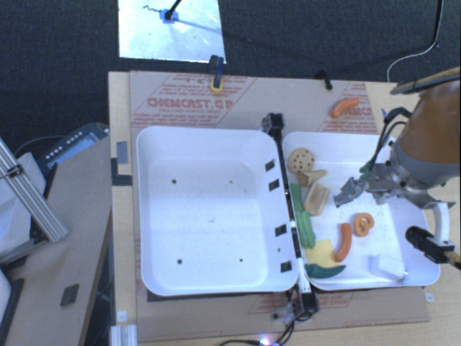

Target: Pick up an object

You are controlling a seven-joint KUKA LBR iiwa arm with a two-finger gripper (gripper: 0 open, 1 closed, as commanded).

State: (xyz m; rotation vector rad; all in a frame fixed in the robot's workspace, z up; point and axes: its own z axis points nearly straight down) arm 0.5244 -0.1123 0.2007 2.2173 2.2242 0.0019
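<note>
Near edge of right-hand shallow white plastic bin (421, 276): dark green curved pepper-like toy (324, 270) against front wall, yellow wedge-shaped piece (324, 251) just behind it, small white block (387, 266) to the right. Risk here: wall-hugging items leave little room for a finger on the wall side; likely skid or pinch on bin rim.

Mid-bin: orange sausage-shaped toy (343, 241) lying at a slant, orange pretzel-like ring (363, 223) just beside it, light green pod-shaped toy (306, 225) along left wall. Close neighbours; closing on one may nudge the other aside or grab both.

Further back: two-finger gripper (348, 192) above bin, between pretzel and tan bread-slice-shaped toys (315, 197). Cannot tell whether fingers apart or together; nothing seen held. No single target settled: candidates all in right bin. Descent from here judged likely to land on bare floor between items and close on nothing.

Far corner: tan round cookie with dark chips (301, 160), next to the bread pieces. Flat and wide; poor for a narrow grasp.

Left-hand white bin (209, 139) beside. Second orange sausage-shaped toy (344, 107) on board beyond the bins.
</note>
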